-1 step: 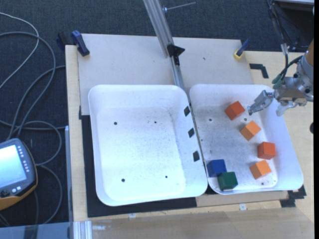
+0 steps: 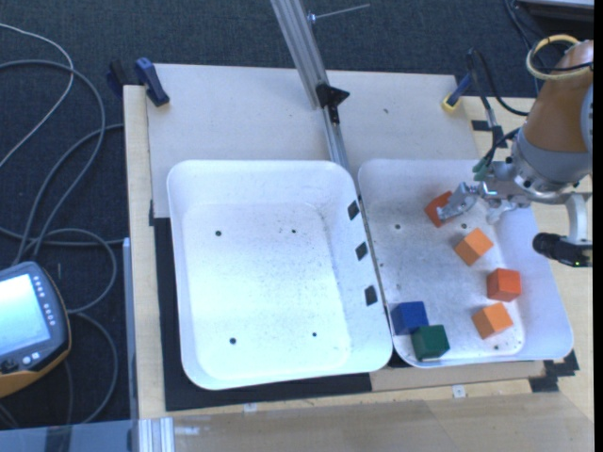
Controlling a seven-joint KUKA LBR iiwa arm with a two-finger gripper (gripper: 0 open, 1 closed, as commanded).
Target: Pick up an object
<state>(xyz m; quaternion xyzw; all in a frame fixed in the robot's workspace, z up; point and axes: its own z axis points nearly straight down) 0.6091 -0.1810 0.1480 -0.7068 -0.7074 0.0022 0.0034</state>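
Here, left bin bare of blocks. Right bin holds 6: blue block touching green block at near edge; 4 orange blocks spread right of them. Gripper low over bin's far side, tips beside far orange block; block not seen between them. Grip state: cannot tell. Judged step: closing in for a grasp. Next move calls for straddling that block squarely before the lift.

Robot lab: bench; cables; pendant
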